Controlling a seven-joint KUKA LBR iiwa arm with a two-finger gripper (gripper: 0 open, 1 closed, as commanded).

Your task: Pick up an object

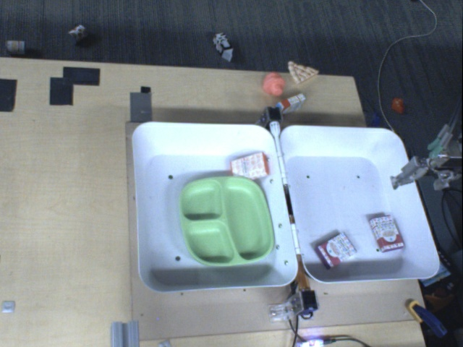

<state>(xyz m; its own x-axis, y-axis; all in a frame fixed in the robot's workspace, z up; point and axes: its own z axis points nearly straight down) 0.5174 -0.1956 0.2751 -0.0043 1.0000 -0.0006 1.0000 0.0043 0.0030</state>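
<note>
Two small red-and-white cartons point(336, 249) point(385, 233) lie in your right white bin point(347, 157).
Your gripper point(416, 170) sits at frame's right edge; you cannot tell its finger state.

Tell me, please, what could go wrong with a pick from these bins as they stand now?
1. The two boxes in the right bin, one and the other, lie close to its near wall, which might block a finger.
2. The box in the left bin touches the green tray, so a grasp there could catch the tray instead.
3. The claw sits at the right bin's far edge, a long reach from the left box.
</note>
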